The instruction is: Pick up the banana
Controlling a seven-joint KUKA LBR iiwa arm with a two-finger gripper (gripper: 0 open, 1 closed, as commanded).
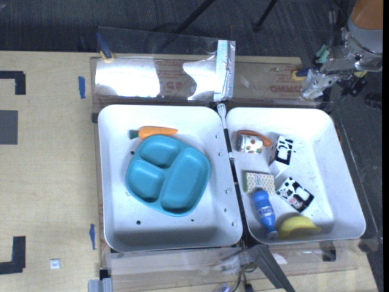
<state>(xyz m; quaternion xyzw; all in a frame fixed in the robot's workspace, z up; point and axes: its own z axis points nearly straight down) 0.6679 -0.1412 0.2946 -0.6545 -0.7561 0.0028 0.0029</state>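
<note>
Pincer [315,85] hangs beyond the right white plastic bin's [340,163] far corner, touching nothing; its opening cannot be judged. Curved yellow banana [296,225] lies well apart.

Robotics lab: two white bins [112,181] on plywood counter [42,163], black tape markers [17,83], tripod legs [273,5], dark carpet.

I see a pale wood tabletop [48,163] marked with black tape squares [13,83], dark grey carpet [152,5] behind it, tripod legs [276,2] crossing there, glare on clear plastic sheet [164,72].
</note>
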